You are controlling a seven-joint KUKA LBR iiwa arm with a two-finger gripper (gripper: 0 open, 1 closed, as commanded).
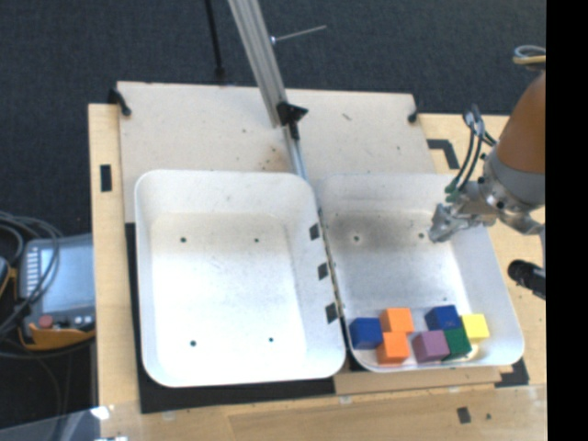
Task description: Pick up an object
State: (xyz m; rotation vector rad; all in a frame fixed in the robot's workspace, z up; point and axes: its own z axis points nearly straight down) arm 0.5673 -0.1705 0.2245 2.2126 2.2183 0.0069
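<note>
Along right white bin's (478, 246) front edge: small coloured blocks (418, 333), blue, orange, purple, green, yellow, clustered touching. Two-finger gripper (443, 224) above; grip state indeterminable.

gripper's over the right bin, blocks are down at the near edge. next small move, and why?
Probably shift the gripper toward the near edge of the right bin. It sits over bare floor, apart from the cluster of blocks bunched against that edge, so nothing lies under it.
</note>
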